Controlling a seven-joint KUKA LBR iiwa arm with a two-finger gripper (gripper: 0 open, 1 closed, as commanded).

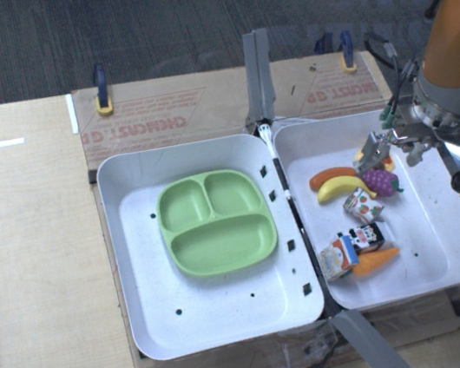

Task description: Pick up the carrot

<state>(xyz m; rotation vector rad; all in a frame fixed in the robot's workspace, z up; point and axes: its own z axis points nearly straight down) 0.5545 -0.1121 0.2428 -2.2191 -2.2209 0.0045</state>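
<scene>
The arm (pixel 452 51) has a wide orange band above a grey wrist part, and a yellow ring sits on top of the orange. Thin dark cables run beside the wrist. The gripper (pixel 376 149) is grey metal.

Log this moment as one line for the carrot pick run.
arm: over right bin | gripper: above grapes, beside banana | carrot: near front wall by carton, untouched | plate: left bin

green plate (pixel 217 222) in left white bin (pixel 139 265) | right of plate: orange carrot (pixel 376 261) | yellow banana (pixel 337 189) | purple grapes (pixel 379 180)
</scene>
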